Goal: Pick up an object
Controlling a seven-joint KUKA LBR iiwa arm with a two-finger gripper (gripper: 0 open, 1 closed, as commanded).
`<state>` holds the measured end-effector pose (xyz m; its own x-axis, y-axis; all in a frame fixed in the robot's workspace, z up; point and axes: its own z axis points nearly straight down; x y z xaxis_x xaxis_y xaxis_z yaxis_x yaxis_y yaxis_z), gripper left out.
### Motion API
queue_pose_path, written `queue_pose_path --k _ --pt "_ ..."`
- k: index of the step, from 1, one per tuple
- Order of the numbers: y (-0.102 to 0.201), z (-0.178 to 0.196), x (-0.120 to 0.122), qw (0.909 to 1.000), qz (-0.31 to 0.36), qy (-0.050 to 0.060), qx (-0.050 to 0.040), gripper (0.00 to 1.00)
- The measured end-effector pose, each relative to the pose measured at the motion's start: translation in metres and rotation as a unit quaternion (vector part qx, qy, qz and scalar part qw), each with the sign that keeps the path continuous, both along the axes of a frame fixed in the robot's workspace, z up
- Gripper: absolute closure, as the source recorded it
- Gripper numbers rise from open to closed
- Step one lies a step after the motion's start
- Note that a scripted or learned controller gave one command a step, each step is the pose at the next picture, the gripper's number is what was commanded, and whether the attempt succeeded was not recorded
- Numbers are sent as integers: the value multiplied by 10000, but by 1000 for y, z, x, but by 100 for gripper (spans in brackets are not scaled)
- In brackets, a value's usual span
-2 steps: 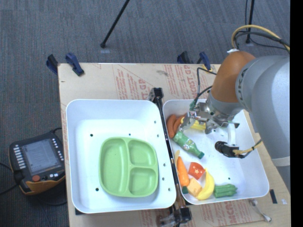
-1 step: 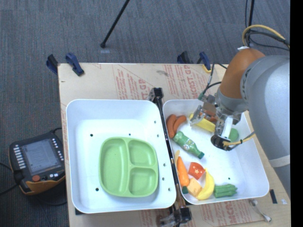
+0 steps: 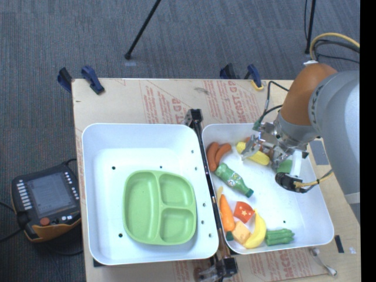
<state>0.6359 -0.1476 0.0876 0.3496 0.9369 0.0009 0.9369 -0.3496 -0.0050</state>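
My gripper [image 3: 262, 147] is low over the back of the right bin [image 3: 305, 213], reaching in from the right. A yellow toy piece [image 3: 255, 155] lies right under it, touching or nearly touching it; whether it is gripped I cannot tell. To the left of it are two orange-red sausages [image 3: 218, 153] and a green bottle [image 3: 233, 179] lying on its side. Toward the front lie a carrot [image 3: 227, 212], a red piece with a star [image 3: 244, 211], a banana [image 3: 257, 231], an orange block [image 3: 240, 234] and a green vegetable [image 3: 279, 236].
The left bin [image 3: 106, 145] holds a green divided plate [image 3: 160, 207]. A black rail [image 3: 202, 157] runs between the bins. A handheld control pendant [image 3: 44, 201] sits off the bench at left. Blue clamps [image 3: 91, 78] hold the board's back edge.
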Motion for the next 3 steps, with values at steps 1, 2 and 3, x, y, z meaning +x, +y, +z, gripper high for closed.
queue_pose_path --k 1,2,3 --pt "0 9 -1 10000 17 32 5 100" --pt "1 9 -1 10000 18 33 6 0" --pt "61 1 6 9986 -536 25 -2 0"
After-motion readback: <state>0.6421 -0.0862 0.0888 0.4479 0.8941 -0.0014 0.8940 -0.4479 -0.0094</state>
